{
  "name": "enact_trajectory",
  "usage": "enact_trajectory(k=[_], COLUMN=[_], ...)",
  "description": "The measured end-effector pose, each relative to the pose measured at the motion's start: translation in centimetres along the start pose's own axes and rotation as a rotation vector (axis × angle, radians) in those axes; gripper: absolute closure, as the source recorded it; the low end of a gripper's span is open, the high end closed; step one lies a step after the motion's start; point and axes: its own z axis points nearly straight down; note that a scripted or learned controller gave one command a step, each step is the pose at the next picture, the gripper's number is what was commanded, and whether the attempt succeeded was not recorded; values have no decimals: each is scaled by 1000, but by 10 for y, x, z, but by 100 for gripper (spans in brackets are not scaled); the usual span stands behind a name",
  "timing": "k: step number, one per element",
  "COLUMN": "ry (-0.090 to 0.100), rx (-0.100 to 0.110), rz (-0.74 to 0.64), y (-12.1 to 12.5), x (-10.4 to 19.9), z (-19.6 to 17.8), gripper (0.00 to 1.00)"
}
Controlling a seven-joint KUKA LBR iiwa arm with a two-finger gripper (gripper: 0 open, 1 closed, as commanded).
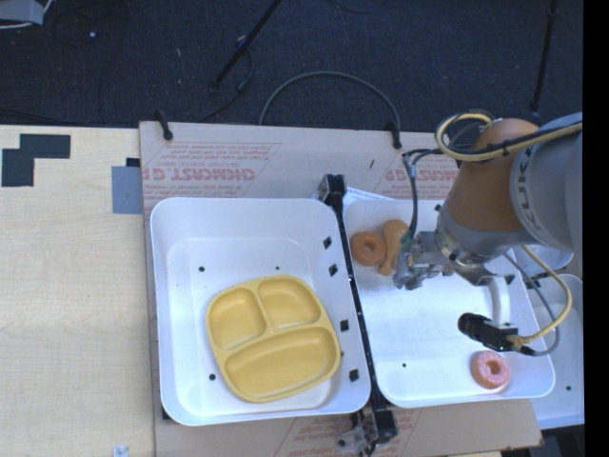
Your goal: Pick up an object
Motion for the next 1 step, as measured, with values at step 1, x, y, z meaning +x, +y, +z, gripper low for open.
enact_trajectory(k=[1], ry=[0], rx=[-2], rz=[-1], y=[0], x=[8], z=[-58], gripper=[100])
